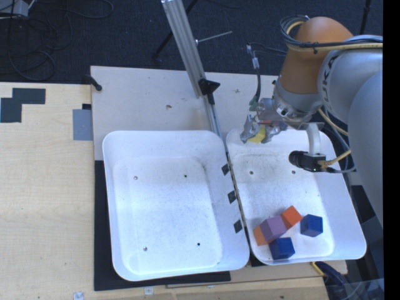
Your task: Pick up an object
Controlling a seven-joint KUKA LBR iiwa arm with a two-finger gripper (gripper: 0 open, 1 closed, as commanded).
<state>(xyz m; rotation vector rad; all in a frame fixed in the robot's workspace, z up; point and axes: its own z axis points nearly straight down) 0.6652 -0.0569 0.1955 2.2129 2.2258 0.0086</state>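
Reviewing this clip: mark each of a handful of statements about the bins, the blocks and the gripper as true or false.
1. The small blocks lie in the right white bin. True.
2. The purple block sits at the far end of its bin. False: it lies in the cluster at the near end.
3. The gripper is above the far end of the right bin, with something yellow at its fingers. True.
4. Two blue blocks are in the cluster. True.
5. The left white bin holds an orange block. False: the orange blocks are in the right bin.
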